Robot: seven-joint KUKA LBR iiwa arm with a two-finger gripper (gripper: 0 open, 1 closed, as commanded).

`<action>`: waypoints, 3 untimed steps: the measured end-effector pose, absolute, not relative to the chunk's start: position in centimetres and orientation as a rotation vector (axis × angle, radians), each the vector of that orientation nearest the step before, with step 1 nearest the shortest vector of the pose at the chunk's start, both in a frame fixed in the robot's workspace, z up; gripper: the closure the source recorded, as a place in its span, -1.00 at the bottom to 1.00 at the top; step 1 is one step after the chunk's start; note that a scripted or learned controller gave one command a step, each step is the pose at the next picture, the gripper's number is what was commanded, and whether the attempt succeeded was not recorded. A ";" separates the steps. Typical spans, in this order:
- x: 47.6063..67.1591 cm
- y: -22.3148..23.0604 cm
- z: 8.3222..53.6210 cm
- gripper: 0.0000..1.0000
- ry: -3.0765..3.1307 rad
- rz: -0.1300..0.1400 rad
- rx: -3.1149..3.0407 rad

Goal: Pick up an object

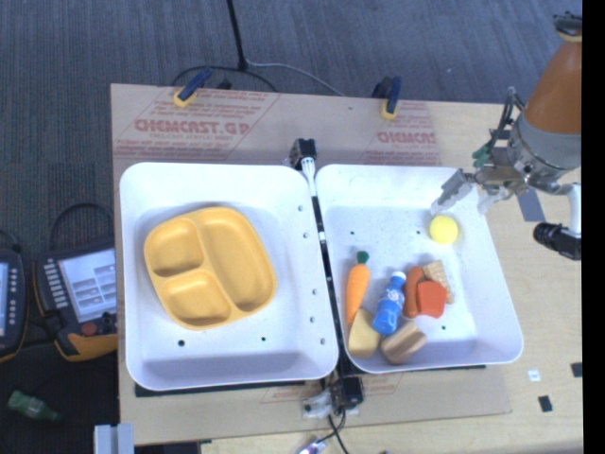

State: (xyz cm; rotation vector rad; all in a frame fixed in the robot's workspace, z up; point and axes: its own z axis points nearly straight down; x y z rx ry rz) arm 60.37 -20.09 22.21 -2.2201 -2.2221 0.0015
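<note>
Tool [463, 194]: above right bin [492, 348], at its 1 o'clock corner; open or closed, cannot tell. Yellow ball [443, 229]: just beneath. Carrot [355, 289], blue bottle [389, 305], red block [430, 299]: clustered at 6 o'clock. Yellow divided plate [208, 265]: left bin [142, 367].

Yellow ball [443, 230] (right bin's far side)

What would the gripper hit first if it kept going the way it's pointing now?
Probably the yellow ball: the gripper angles down-left over the right bin, and the ball lies just beyond its fingertip. Depth is unclear, so it could pass above.
</note>
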 end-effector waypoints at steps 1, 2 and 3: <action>58.2 -14.6 11.5 -1.00 -2.287 0.004 -2.148; 54.1 -10.8 9.4 -1.00 -2.295 -0.014 -2.188; 54.2 -10.5 10.5 1.00 -2.294 -0.020 -2.181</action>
